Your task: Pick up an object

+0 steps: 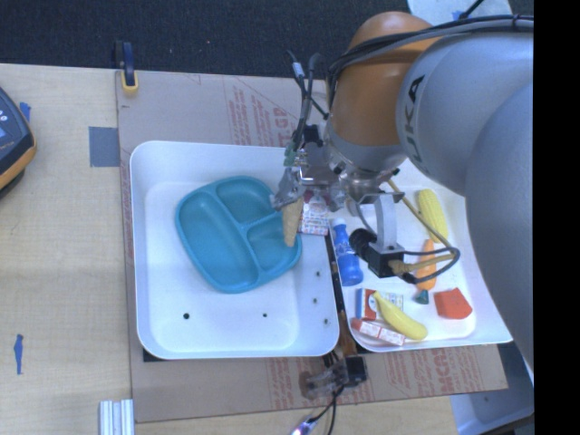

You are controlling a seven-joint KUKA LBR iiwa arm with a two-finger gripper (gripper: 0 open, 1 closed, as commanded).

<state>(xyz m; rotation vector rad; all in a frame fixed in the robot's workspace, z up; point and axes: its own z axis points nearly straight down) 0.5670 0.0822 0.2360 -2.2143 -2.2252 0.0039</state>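
Observation:
My gripper (pixel 292 199) hangs over the right edge of the left bin (pixel 145 243), just above the right rim of a blue divided plate (pixel 227 234). A tan cone-shaped piece (pixel 290 225) sticks down from between its fingers, and the gripper is shut on it. The cone's tip hangs over the plate's right compartment. A small red-and-white carton (pixel 315 217) lies right beside the cone, on the strip between the two bins.
The right bin (pixel 489 329) holds a corn cob (pixel 431 211), a banana (pixel 401 317), a red block (pixel 453 304), a blue bottle (pixel 344 250), an orange carrot-like piece (pixel 428 265) and a red-and-white box (pixel 379 333). The arm's bulk covers that bin's upper part.

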